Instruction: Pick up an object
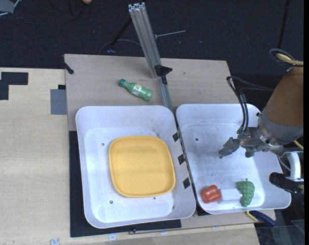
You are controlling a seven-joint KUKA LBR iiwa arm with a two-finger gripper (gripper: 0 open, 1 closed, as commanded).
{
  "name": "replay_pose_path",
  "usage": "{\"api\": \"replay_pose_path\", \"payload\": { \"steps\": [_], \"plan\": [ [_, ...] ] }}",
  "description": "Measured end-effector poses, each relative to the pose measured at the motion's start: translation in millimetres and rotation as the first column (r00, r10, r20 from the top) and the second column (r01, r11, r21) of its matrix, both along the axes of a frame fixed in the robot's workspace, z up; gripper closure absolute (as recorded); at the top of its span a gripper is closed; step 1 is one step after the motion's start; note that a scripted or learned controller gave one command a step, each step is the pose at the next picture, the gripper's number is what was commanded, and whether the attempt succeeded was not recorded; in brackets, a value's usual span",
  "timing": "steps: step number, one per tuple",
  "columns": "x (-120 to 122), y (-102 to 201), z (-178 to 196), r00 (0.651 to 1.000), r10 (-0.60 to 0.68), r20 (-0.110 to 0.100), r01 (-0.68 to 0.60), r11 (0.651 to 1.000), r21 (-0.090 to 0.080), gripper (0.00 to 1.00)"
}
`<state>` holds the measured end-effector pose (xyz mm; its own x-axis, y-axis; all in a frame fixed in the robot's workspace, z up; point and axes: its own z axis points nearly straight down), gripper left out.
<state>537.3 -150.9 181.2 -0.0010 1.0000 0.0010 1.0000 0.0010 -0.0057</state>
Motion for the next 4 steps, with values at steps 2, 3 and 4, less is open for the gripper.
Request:
{"api": "replay_pose_path", "payload": {
  "steps": [2, 3, 4],
  "plan": [
    [7.3, 4.8, -90.9, 1.000, 0.000, 0.005, 0.000, 1.000, -0.001, 0.00],
    [8.0, 3.1, -78.4, 1.000, -0.003, 0.008, 0.003, 1.000, -0.001, 1.00],
    [4.9, 3.3, -16.8, 1.000, -0.002, 0.011, 0.002, 1.000, -0.002, 1.00]
  ]
}}
